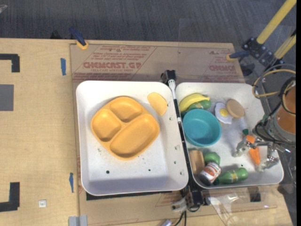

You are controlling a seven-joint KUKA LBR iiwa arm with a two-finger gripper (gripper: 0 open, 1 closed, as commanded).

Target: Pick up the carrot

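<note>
- We look down on a bench with two shallow white bins side by side, the left bin point(89, 168) and the right bin point(270, 175).
- In the left bin we see an orange divided plate point(124, 126) with three compartments, and just beside its far right edge a small yellow-orange piece point(157, 102) lying flat.
- In the right bin, a teal bowl point(201, 127) sits near the left wall, with a banana point(193, 100) just beyond it on the far side.
- To the right of the banana lie a fried egg toy point(222, 113) and a tan round piece point(235, 108), touching each other.
- Along the near edge of the right bin we see a red-and-white can point(210, 172) and a green vegetable point(233, 175).
- The carrot point(254, 155) lies on the right side of the right bin, thin and orange, its length running far to near.
- The gripper point(256, 149) comes in from the right and hangs over the carrot, its metal fingers point(241, 148) spread apart, one on each side of it.
- We cannot tell whether the fingers touch the carrot.
</note>
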